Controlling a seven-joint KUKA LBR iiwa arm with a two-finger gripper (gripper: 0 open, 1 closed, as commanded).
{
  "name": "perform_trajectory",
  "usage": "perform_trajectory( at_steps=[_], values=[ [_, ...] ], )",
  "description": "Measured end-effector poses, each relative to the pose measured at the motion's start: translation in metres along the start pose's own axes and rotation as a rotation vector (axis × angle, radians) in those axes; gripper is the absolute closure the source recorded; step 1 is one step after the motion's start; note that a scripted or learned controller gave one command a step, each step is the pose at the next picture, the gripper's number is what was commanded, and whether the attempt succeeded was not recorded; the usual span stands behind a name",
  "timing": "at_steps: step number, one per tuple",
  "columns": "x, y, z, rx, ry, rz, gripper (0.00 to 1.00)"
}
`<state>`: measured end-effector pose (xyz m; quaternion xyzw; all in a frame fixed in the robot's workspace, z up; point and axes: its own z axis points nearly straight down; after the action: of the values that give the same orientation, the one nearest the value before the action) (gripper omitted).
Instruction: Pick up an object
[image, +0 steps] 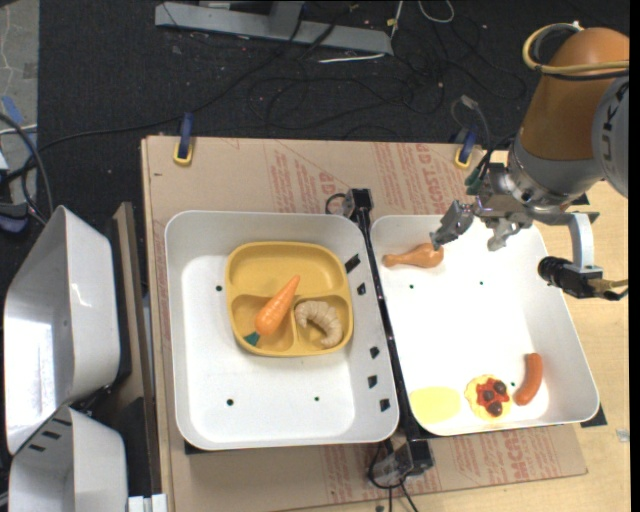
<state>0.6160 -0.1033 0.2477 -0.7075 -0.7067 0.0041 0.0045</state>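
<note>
Camera view: a cardboard-topped table (300, 160) carries two shallow white bins side by side. The left bin (200, 400) holds a yellow divided plastic plate (290, 262) bearing an orange toy carrot (277, 306) and a pale curled toy shrimp (320, 321). The right bin (560, 330) holds an orange-brown toy chicken drumstick (415, 258) near its far left corner, and along its near edge a flat yellow disc (435, 403), a small round toy pizza with dark toppings (489, 394) and a reddish toy sausage (530, 378). The pincer (472, 226) hangs over the far end of the right bin, its two fingers spread apart with nothing between them; one fingertip lies just beside the drumstick's thick end. The drumstick is the likely target. Its long axis runs roughly across the bin, thin bone end pointing toward the left bin, thick end toward the arm. A sound grasp would centre the fingers over the thick end, straddling the long axis crosswise, then descend before closing.
</note>
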Motion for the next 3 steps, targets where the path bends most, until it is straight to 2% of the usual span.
perform_trajectory(
  at_steps=[1,2,3],
  values=[
    [0.000,0.002,-0.007,-0.012,-0.001,-0.002,0.00],
    [-0.005,0.004,0.055,-0.007,-0.001,0.001,0.00],
    [-0.003,0.005,0.099,-0.008,-0.001,0.000,0.00]
  ],
)
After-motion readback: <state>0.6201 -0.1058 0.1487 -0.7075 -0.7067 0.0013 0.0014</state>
